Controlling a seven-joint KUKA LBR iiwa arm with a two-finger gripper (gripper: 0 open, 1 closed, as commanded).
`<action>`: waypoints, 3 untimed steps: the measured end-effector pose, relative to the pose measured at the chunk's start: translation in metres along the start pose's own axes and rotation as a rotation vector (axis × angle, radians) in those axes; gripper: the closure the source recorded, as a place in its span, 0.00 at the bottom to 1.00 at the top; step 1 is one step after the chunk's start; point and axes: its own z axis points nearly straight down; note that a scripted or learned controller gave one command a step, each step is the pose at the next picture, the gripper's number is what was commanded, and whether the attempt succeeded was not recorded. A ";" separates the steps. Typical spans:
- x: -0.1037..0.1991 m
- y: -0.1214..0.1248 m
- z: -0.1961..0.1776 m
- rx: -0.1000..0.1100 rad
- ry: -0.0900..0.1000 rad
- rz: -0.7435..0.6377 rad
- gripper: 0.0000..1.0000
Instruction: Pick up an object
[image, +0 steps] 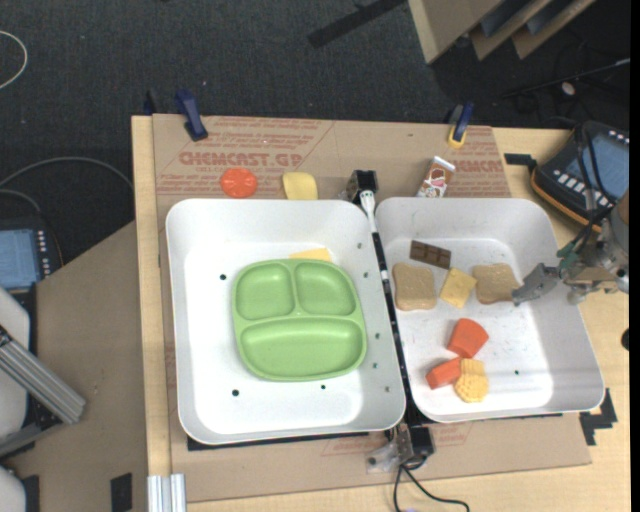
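Note:
The right bin (560, 385) holds several toy foods. A dark brown chocolate bar (430, 253) lies at the back. In front of it sit a tan bread slice (415, 287), a yellow cheese wedge (458, 288) and a tan biscuit (492, 283). Nearer the front are an orange-red block (467, 337), a small red piece (443, 374) and a yellow corn piece (471, 380). My gripper (545, 280) reaches in over the bin's right side, just right of the tan biscuit, and nothing is seen held in it.
The left bin (190, 300) carries a green divided plate (298, 318) with a yellow piece (312, 255) behind it. On the board beyond the bins lie an orange disc (238, 183), a yellow block (299, 186), a black item (362, 183) and a small carton (436, 178).

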 end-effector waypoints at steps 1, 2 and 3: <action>0.080 0.057 0.097 0.002 0.004 -0.009 0.00; 0.097 0.004 0.102 0.007 0.003 0.001 0.00; 0.094 -0.021 0.101 0.005 0.002 0.002 0.00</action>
